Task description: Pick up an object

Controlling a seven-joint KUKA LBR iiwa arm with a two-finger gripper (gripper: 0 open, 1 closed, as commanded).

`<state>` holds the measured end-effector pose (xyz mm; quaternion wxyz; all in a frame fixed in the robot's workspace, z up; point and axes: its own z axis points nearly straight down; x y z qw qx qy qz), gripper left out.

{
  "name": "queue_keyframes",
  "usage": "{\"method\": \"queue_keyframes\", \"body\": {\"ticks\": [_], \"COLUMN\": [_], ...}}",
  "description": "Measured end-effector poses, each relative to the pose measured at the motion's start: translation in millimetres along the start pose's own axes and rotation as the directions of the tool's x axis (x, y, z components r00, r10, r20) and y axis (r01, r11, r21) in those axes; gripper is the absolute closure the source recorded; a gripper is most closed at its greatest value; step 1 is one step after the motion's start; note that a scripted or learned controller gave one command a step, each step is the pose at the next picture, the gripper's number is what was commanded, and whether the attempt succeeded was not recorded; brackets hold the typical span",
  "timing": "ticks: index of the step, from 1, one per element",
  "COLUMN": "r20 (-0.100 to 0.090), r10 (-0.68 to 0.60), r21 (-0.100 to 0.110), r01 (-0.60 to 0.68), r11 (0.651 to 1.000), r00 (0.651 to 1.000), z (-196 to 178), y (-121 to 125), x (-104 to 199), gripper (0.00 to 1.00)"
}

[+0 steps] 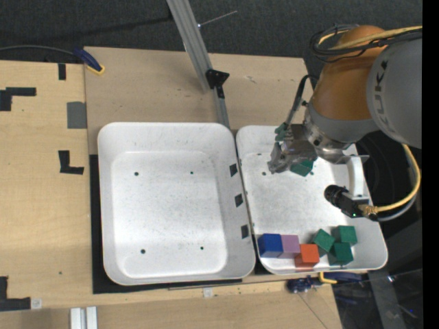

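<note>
Right bin [274, 204] corner: clustered blocks [309, 247] (green, orange)

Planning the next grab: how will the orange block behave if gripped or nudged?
The orange block looks rigid and flat-sided: likely slides, not rolls. Packed against the purple block and a green block, so nudging probably shifts them.

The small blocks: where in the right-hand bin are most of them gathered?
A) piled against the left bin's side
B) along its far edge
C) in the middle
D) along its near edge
D: the blue block, orange block and green blocks sit clustered along the right bin's near edge.
</note>
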<state>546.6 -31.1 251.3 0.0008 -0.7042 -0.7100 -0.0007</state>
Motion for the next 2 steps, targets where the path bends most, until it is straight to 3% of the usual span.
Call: {"method": "queue_keyframes", "body": {"ticks": [1,2], "r20": [0.002,0.0], "r10": [0.003,0.0], "r21": [0.003,0.001], "r01": [-0.003,0.0], "r11": [1.0,1.0], "r00": [1.0,1.0], "z": [15,18], "y": [1,18], "x": [49,109], "gripper": [1.0,1.0]}}
